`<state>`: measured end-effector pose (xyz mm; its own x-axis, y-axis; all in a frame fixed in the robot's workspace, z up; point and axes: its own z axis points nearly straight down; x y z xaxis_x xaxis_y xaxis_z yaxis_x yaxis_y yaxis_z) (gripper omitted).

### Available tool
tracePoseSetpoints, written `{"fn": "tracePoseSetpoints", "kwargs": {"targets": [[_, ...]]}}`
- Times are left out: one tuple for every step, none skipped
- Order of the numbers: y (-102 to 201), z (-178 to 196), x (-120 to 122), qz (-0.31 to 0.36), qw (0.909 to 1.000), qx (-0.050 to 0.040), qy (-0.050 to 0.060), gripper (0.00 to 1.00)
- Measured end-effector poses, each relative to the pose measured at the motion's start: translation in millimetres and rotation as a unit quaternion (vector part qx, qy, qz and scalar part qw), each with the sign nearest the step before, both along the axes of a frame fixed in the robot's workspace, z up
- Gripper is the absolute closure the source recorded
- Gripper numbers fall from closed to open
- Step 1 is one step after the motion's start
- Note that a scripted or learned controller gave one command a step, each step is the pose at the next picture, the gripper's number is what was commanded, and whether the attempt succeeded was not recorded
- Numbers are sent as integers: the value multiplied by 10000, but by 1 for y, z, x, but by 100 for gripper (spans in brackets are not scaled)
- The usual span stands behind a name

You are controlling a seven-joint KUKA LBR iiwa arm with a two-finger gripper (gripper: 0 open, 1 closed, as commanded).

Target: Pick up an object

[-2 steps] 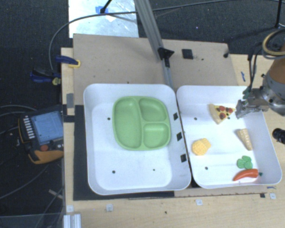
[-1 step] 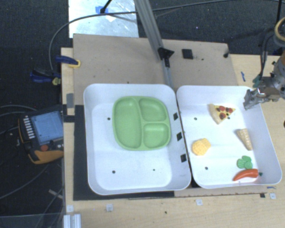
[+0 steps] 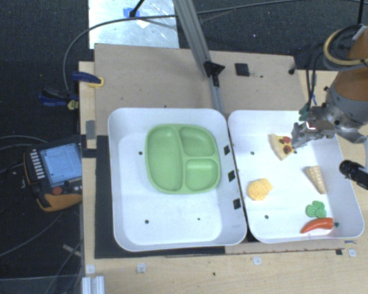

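I'm seeing the gripper [image 3: 296, 138] hanging over the upper part of the right bin [image 3: 349, 225], right at the pizza slice [image 3: 280, 146], though I cannot tell its grasp state. Lower in that bin, a corn piece [image 3: 259, 189], cone [image 3: 316, 178], broccoli [image 3: 315, 210] and hot dog [image 3: 318, 226] are lying, while the left bin [image 3: 126, 225] is holding 1 green divided plate [image 3: 183, 158].

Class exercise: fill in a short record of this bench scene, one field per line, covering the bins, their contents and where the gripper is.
left bin: holds a green divided plate
right bin: pizza slice, yellow corn piece, cone-shaped piece, green piece, red-orange piece
gripper: low over the right bin, at the pizza slice's right edge
grip state: cannot tell
arm: enters from the right
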<state>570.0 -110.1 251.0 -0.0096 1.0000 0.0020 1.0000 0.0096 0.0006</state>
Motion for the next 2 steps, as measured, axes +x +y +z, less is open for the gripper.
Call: {"fn": "tracePoseSetpoints", "kwargs": {"targets": [[63,-7,-7,5,10000,5,1,100],[115,-1,-22,6,10000,6,1,100]]}}
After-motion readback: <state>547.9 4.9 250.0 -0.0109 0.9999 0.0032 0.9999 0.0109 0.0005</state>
